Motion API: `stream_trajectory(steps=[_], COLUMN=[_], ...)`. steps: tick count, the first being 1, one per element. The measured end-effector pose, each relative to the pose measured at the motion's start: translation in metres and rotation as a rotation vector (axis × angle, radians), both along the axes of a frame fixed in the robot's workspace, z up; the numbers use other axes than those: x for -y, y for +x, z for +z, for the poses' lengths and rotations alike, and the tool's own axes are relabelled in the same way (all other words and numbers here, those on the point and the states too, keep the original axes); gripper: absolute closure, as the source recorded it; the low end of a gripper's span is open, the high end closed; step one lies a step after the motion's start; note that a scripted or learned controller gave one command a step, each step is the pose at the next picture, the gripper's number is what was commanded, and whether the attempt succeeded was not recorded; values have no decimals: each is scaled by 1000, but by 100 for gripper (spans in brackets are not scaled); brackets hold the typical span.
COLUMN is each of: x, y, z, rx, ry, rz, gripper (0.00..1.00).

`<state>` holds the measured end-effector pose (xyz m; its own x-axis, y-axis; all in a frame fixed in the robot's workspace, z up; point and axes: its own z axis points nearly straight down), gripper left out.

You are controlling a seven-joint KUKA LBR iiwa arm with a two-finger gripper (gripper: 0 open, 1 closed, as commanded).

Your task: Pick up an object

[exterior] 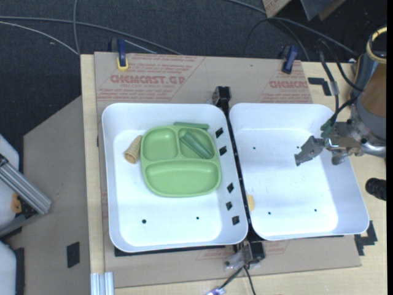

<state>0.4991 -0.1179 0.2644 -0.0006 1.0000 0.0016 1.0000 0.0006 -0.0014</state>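
Nearest the lens, at the right of the frame, the arm [374, 85] reaches in over the right bin [319, 223]. Its tool [305, 154] hangs above that bin's upper middle, well apart from anything to take; whether it is released or clenched I cannot tell, and nothing visible sits in it.

Moving outward and left across the divider between the bins, the left bin [166, 229] carries the candidates. A green tray [178, 177] with compartments lies in the bin's middle. A darker green piece [198, 143] rests in the tray's upper right compartment. A small tan cone [132, 149] lies on the bin floor, touching or just beside the tray's left edge. Both bins sit on the worktop [153, 66].

Judging from this, the step in hand is the approach. Done well, it means crossing to the left bin, lining up over the cone or the green piece rather than the broad flat tray, and descending straight.
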Motion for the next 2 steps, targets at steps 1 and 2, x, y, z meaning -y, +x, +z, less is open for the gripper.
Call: stream_trajectory(steps=[1, 2], x=[-10, -4], y=[5, 12], z=[-51, -104], rx=[-5, -5], ry=[1, 1], rz=[0, -2], gripper=[0, 0])
